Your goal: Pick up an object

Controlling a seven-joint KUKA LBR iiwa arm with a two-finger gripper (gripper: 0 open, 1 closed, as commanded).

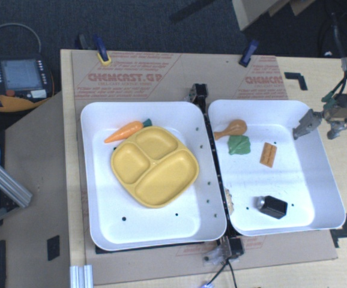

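Left bin (95,179): orange plastic carrot (123,131), yellow divided plate (154,166). Right bin (323,179): tan wooden spoon-shaped piece (231,128), green block (239,144), orange wafer (268,155), black box (273,207). Gripper (308,125) at right rim, finger state unclear, nothing held. Suggest centring over wafer before descent.

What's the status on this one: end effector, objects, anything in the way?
End effector at right bin's far right rim, holding nothing visible. Nearest: orange block, green piece. Path unobstructed.
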